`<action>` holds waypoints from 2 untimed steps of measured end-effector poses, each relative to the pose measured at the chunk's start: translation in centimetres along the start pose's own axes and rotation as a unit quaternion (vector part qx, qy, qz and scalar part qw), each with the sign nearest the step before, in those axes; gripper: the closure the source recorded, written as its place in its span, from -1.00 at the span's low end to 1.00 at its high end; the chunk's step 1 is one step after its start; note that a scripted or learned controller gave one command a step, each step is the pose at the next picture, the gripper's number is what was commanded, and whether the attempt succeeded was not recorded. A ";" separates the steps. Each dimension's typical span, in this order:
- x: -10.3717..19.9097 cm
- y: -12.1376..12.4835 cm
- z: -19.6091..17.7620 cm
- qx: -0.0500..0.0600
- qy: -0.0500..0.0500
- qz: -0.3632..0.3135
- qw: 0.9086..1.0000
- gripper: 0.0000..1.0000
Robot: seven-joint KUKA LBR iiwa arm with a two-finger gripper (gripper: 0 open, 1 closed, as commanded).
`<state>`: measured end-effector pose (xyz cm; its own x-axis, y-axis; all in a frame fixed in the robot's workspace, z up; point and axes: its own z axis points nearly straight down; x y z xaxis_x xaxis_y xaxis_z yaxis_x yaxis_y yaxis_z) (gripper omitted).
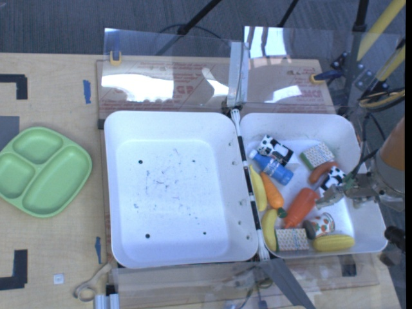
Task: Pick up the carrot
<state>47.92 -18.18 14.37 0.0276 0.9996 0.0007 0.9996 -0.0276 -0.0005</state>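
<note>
Tool (331, 195) hovering in the right shallow white bin (360, 234), beside the carrot.
Long orange tapered carrot (300, 206) is lying aslant among the toys, just left of the tool; whether its fingers are spread, I cannot tell.

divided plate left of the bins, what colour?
Light green, plain, no pattern: the divided plate lies on the bench in the camera view.
</note>
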 end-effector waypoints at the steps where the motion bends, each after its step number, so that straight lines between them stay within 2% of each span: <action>1: 1.4 1.7 5.7 -0.003 -0.001 -0.030 1.000 -1.00; 2: 2.2 3.1 -6.3 -0.001 -0.001 0.009 1.000 -1.00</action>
<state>51.06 -16.11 20.70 0.0458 0.9990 -0.0004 0.9990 -0.0458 0.0007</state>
